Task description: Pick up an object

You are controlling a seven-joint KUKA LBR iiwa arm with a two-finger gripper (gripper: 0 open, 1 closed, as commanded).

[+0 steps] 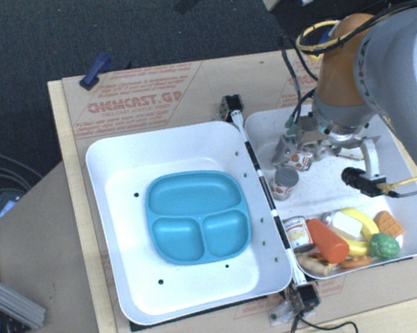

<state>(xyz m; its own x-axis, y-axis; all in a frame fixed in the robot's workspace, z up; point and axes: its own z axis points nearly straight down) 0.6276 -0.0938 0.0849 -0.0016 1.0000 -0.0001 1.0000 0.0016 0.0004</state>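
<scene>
My gripper (294, 150) hangs over the upper left part of the right bin (405, 170), reaching in from the right under the grey arm with its orange band. A small white and red item (301, 160) sits right at the gripper's tip; whether it is gripped is unclear. Just below and to the left, a small grey cup (282, 181) stands against the bin's left wall. Along the bin's front lie toy foods: a red-orange carrot (329, 241), a yellow banana (356, 223), a green broccoli (383, 245) and a small labelled can (296, 232).
The left bin (114, 216) holds a blue divided plate (197, 216). A ridge with black clips separates the two bins. The bench board carries red lettering at the back, and a blue tool (95, 71) lies at its far left corner.
</scene>
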